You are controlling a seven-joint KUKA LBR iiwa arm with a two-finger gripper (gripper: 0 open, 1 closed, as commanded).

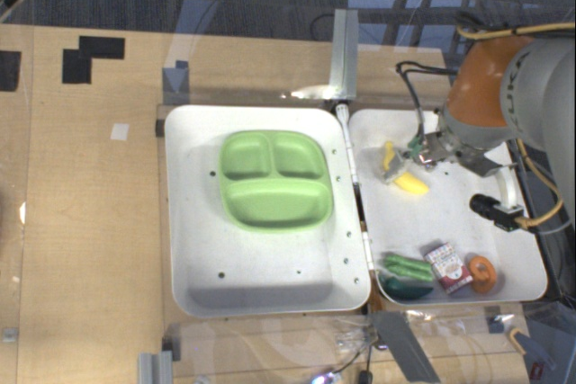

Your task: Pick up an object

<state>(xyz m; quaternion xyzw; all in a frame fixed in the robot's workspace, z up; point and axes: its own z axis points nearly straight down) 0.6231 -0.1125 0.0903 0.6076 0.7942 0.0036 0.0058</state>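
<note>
A green three-compartment plate (273, 178) lay in the left bin (193, 220). In the right bin (450, 220), the gripper (416, 153) hung at upper centre, just beside a yellow object (409, 183); whether it was apart or together could not be told. Along the lower edge lay a green vegetable (407, 268), a small red-and-white carton (447, 268) with unreadable print, and an orange object (482, 273).

Right bin (504, 234): centre floor bare, passable. Yellow pieces (405, 175) crowd 10 o'clock part; arm (504, 94) overhangs 1 o'clock corner. Green vegetables (407, 268), small carton (447, 268), orange item (481, 272) line 6 o'clock wall. Left bin (193, 220): green divided plate (274, 178) occupies middle, 6 o'clock strip free.
</note>
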